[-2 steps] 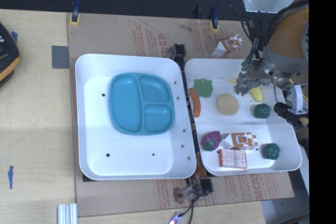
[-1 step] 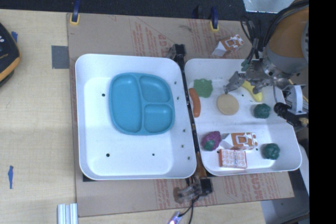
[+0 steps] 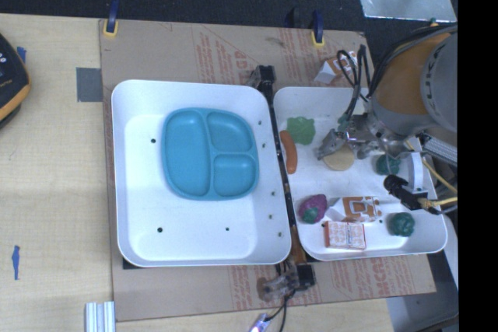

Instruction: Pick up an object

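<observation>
gripper (image 3: 348, 142): low in the right bin (image 3: 311, 245), its tip right over a tan lump (image 3: 339, 160); how the tip is set cannot be told.
tan lump: just under the tip, the likely target, not visibly gripped.
green piece (image 3: 299, 129): left of the gripper, near.
purple piece (image 3: 313, 207): below-left, apart.
blue tray (image 3: 210, 152): far left, alone in the left bin (image 3: 140, 237), out of the way.

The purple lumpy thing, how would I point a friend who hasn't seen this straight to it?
Start at the right white bin, the one crowded with small items. Along its left side, below the orange carrot-like piece, sits the purple object. It is the bin's one purple item; its neighbours are a green lump and printed cards.
</observation>
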`<state>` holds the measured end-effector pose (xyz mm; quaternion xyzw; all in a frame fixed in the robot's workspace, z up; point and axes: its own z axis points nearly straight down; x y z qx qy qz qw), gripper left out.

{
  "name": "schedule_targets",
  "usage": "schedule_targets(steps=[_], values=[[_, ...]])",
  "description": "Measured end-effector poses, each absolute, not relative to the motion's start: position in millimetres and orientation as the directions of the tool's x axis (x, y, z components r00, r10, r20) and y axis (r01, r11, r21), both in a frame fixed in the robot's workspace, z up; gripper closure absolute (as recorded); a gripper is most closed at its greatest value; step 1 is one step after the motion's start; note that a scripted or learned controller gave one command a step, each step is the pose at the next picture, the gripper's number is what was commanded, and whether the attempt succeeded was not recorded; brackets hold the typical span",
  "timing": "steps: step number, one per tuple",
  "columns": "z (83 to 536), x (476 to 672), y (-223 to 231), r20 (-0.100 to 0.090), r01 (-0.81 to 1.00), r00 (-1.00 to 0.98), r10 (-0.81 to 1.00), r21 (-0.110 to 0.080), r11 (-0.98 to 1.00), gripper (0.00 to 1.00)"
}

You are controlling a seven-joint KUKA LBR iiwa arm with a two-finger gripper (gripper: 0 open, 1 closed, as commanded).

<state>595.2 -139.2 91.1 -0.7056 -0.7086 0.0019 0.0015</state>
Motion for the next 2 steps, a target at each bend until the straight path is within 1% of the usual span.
schedule_targets(steps=[1,2], values=[[102.0,595.7,-140.1,-0.001,1.000,-0.005,1.000,-0.005,0.005,1.00],[192.7,618.1,-71.4,0.001,1.000,-0.004,1.000,-0.001,0.004,1.00]])
